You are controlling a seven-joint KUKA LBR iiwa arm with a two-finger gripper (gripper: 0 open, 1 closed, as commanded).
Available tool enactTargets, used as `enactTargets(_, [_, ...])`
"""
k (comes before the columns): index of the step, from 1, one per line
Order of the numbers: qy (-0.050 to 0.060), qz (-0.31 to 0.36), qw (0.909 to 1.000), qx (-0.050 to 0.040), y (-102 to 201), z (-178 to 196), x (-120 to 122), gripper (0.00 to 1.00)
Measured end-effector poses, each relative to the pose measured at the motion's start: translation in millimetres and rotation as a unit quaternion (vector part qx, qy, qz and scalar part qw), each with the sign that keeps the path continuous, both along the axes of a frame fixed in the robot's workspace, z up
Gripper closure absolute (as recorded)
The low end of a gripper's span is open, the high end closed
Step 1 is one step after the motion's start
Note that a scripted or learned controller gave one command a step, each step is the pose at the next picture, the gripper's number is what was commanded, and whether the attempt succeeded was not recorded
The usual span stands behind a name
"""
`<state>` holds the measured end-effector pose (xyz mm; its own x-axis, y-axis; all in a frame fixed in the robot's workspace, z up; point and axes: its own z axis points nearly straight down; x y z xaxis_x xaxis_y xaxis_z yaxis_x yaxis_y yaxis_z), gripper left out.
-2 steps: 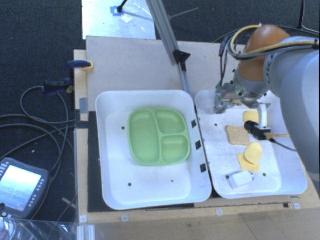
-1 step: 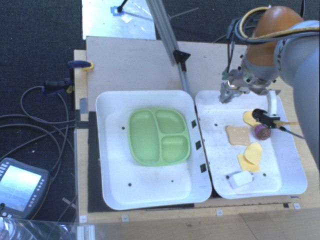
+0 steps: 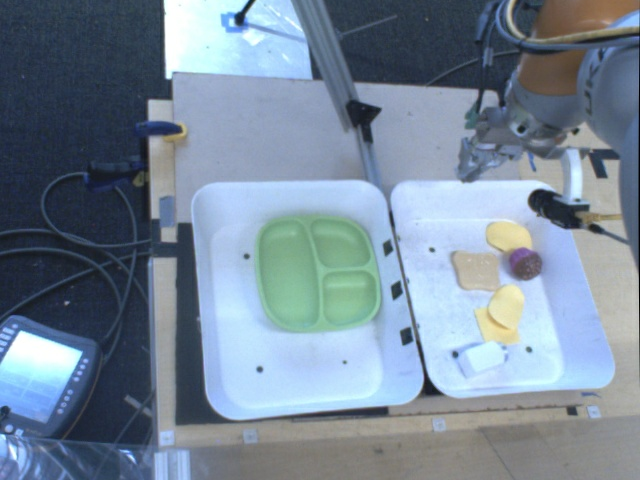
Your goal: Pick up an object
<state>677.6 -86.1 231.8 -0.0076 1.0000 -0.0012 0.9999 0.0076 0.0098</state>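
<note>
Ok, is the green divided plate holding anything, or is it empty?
Empty. The green divided plate sits in the left bin with all three compartments bare.

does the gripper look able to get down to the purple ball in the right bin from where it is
Probably yes. The gripper hangs above the far rim of the right bin, and the purple ball lies uncovered. A yellow piece and the toast slice lie close beside it, so the fingers may nudge those.

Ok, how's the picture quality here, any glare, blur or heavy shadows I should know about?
Camera view: light is even and soft, with faint shadows. The white bins look bright, nearly washed out. The green tray and food pieces are reasonably sharp; the gripper is slightly blurred, and the wide lens leans things outward near the edges.
</note>
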Motion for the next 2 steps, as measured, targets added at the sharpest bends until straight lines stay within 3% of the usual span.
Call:
enactTargets(1, [0.0,0.0,1.0,0.0002,0.0,55.2,1.6,1.0])
enactTargets(2, [0.004,0.001,1.0,0.0013,48.1,57.5,-16.0,1.0])
